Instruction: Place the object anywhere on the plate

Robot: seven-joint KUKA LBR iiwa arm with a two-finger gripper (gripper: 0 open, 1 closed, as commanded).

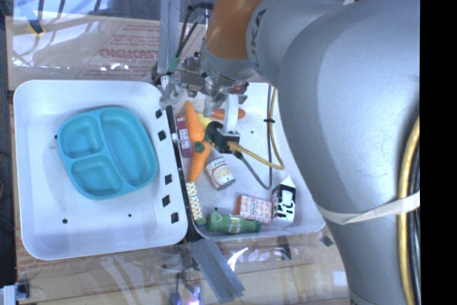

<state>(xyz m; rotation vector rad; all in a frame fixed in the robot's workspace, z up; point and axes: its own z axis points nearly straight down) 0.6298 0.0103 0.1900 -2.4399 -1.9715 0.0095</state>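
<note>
The gripper (214, 107) hovers over a long, tapered orange carrot (191, 123). Its grasp state: cannot tell. The blue plate (107, 151) lies at nine o'clock.

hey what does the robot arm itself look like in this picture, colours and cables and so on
The arm is bulky, rounded and smooth grey, with an orange band above the wrist. Yellow and black cables run along its top, and a yellow cable loops down beside it. The gripper is a cluster of silvery metal parts with black wiring.

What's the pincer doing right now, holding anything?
Pincer: down in the right bin over the carrot; open or closed cannot be told, and no hold is visible.
</note>
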